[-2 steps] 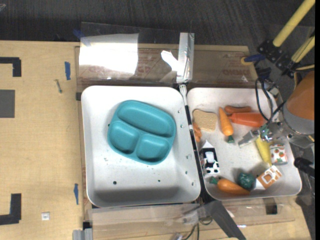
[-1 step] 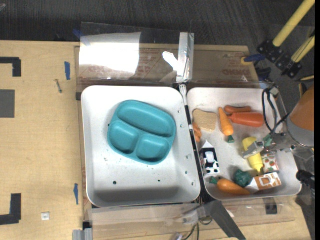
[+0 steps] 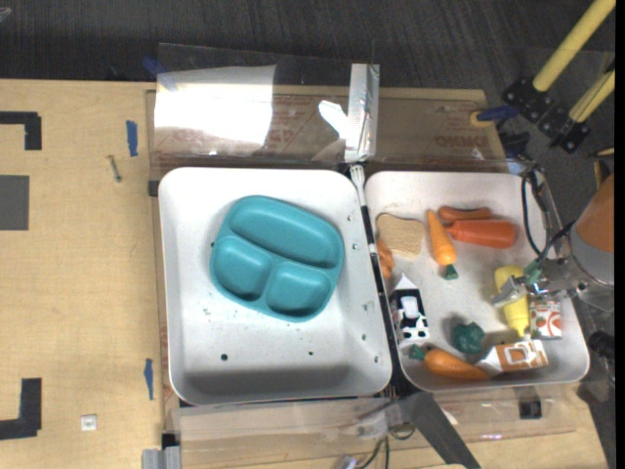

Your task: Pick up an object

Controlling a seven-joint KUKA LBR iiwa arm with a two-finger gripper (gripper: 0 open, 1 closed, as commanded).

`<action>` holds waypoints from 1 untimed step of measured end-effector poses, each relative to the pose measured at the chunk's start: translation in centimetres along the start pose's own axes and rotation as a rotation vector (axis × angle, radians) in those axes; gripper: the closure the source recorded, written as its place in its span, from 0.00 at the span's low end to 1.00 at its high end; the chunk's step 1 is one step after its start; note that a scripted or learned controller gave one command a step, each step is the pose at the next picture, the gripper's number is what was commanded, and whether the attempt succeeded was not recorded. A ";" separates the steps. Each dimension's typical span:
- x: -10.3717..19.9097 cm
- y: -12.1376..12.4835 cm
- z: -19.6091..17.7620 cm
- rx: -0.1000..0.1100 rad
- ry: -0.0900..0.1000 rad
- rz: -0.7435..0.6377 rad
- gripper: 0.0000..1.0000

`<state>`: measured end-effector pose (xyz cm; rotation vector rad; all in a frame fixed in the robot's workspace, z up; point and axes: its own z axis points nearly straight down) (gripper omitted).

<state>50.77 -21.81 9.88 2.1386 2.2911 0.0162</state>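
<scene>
I see the pickable things all lying in the right bin [image 3: 578, 358]. At its 3 o'clock side is a yellow toy [image 3: 515, 311], banana-like, blunt end down, with a small red-and-white packet [image 3: 548, 321] just beside it. At 12 o'clock lie a red-orange carrot [image 3: 484, 231] and a slimmer orange carrot [image 3: 441, 243] with a green tip, next to a tan bread slice [image 3: 398, 234] at 10 o'clock. A black-and-white cow figure [image 3: 411, 317] stands at 8 o'clock, a dark green lump [image 3: 469, 337] at 6 o'clock, and below it another carrot [image 3: 453, 362] touching an orange-and-white carton [image 3: 521, 356].

The arm [image 3: 598, 254] reaches in at the view's 3 o'clock. The gripper [image 3: 534, 281] sits just above the yellow toy; whether it is spread or closed I cannot tell from here.

On the table [image 3: 68, 291], the left bin [image 3: 186, 262] carries a teal divided plate [image 3: 278, 255].
</scene>
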 end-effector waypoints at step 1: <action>6.0 0.5 -14.1 0.004 -0.004 0.198 1.00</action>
